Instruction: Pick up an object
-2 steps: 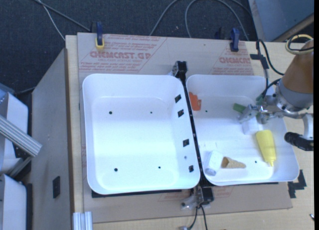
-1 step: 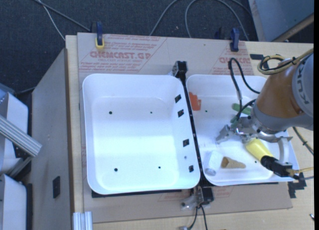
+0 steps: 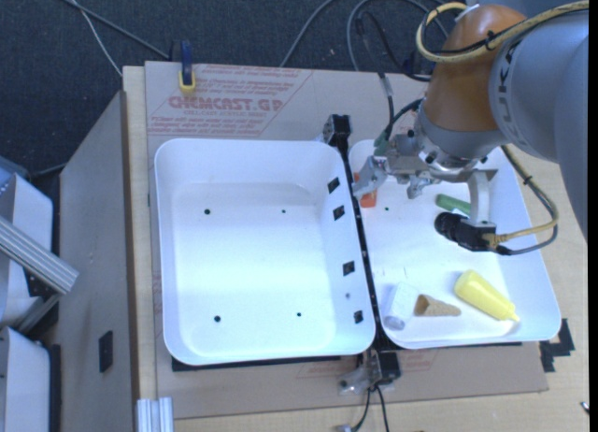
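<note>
My gripper (image 3: 391,178) hangs low over the far left part of the right bin (image 3: 523,234), close to the divider between the bins. A small orange-red object (image 3: 367,199) lies just below and left of it, beside the divider. A green object (image 3: 455,204) lies to the gripper's right, partly hidden by the arm. Along the bin's near edge lie a yellow cone (image 3: 486,295), a brown wedge (image 3: 436,307) and a white cylinder (image 3: 400,304).
The left bin (image 3: 187,234) sits next to the right one, with black clips (image 3: 348,268) along the shared wall. A black connector (image 3: 460,230) and its cable hang from the arm over the right bin. A cardboard sheet (image 3: 229,98) lies under both bins.
</note>
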### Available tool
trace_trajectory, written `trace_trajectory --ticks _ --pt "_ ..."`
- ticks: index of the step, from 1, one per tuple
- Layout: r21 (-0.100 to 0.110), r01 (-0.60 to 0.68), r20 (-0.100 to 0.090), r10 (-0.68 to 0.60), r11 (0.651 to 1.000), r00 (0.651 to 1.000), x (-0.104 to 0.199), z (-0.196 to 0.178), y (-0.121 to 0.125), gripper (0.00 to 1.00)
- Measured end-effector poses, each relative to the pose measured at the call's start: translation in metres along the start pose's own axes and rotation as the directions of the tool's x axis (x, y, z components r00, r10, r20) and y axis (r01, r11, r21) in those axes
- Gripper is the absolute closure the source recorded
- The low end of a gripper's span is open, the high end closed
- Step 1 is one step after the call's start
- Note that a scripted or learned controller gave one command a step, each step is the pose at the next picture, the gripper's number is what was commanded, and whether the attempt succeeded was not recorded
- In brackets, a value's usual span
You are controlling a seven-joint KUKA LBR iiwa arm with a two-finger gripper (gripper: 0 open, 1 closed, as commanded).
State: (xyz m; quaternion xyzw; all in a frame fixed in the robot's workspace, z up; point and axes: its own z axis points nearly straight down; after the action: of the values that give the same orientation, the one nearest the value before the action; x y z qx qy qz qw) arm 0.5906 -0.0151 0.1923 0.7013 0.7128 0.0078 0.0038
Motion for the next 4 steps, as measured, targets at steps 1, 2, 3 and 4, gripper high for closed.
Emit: trace_trajectory --ticks 1,2,3,4 --pt "0.023 -0.026 0.007 0.026 0.999 1.0 -0.099 0.03 -0.055 0.0" --pt "0.022 -0.017 0.003 0.017 1.0 1.0 -0.077 0.109 -0.099 0.0" --pt "-0.007 -0.006 0.006 0.006 1.0 1.0 -0.031 0.0 0.062 0.0" --pt "0.014 -0.015 0.003 0.015 1.0 1.0 -0.019 -0.075 -0.01 0.0"
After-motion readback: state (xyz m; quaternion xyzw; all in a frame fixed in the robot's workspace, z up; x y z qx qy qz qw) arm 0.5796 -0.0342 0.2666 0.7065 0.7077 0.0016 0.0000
